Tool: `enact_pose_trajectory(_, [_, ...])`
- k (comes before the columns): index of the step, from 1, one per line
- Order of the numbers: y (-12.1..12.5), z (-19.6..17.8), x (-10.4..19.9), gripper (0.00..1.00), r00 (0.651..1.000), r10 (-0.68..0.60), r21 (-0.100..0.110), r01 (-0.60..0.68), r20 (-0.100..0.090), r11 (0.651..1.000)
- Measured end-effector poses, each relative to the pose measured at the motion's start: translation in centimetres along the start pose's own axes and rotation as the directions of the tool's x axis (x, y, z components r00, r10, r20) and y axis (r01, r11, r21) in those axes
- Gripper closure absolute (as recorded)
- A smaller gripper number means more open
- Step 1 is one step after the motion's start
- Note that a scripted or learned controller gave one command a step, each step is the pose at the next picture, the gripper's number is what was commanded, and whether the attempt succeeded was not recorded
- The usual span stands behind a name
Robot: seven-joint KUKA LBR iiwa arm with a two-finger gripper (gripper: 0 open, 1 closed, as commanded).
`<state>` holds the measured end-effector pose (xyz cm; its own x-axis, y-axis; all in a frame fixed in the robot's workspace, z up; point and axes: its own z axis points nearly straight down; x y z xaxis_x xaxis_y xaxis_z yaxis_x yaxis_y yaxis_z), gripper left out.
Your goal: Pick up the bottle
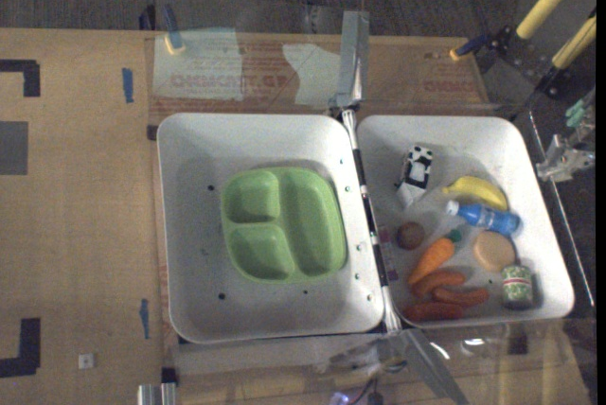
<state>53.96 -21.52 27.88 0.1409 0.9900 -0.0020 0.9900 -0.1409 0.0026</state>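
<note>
On the far left the desk [76, 204] is bare brown board with a few black marks and short strips of blue tape [127, 84].

Next comes the left bin [189, 148]. A green divided plate [282, 223] lies flat in it, a little right of its middle.

The right bin [530, 204] sits just beside it, the two rims meeting along the centre. At its left side a black-and-white toy cow [415, 168] stands near the top, with a small brown ball [409, 235] lower down. Below that, a carrot [433, 259] lies at a slant, its green top pointing up and right, and some red sausages [445, 297] lie across the bottom of the bin.

Further right is a banana [476, 192]. The bottle [483, 218] lies on its side just under the banana, in the middle of this bin. It is blue, and its white cap points left towards the carrot's top. A tan round disc [494, 250] lies just below the bottle, and a small green and white can [517, 286] stands near the bin's lower right corner.

My tool [565, 157] is at the right edge of the view, past the rim of the right bin and well apart from the bottle. I cannot tell whether it is open or closed. Nothing shows in it.
</note>
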Motion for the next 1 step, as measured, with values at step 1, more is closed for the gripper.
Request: enact_pose_trajectory(1, [0.12,-1.05,0.10,1.00,1.000,-0.003,-0.002,0.003,0.002,1.000])
